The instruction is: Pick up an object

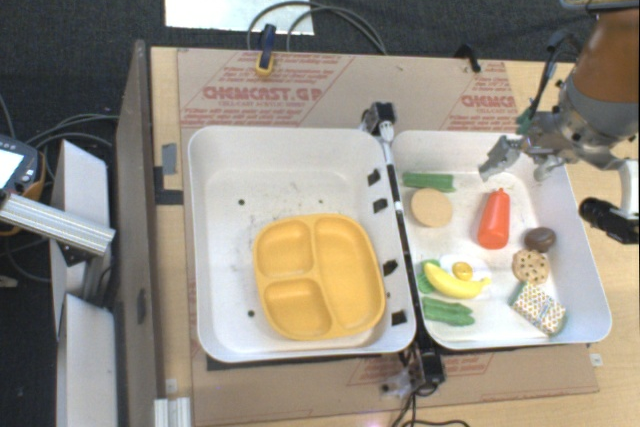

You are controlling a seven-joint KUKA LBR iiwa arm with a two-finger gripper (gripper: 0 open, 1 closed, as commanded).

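Note:
My gripper hangs over the back of the right bin, open, with nothing between its fingers. Just below it and slightly to the left stands a red-orange carrot-shaped toy. To the left lie a round tan disc and a green bean. Nearer the front are a yellow banana with a fried egg against it, a green pea pod, a chocolate-chip cookie, a brown lump and a patterned wedge.
The left bin holds a yellow three-compartment tray. A black-clipped divider runs between the bins. The arm's orange band stands above the right bin's back corner. Cables lie behind the bins.

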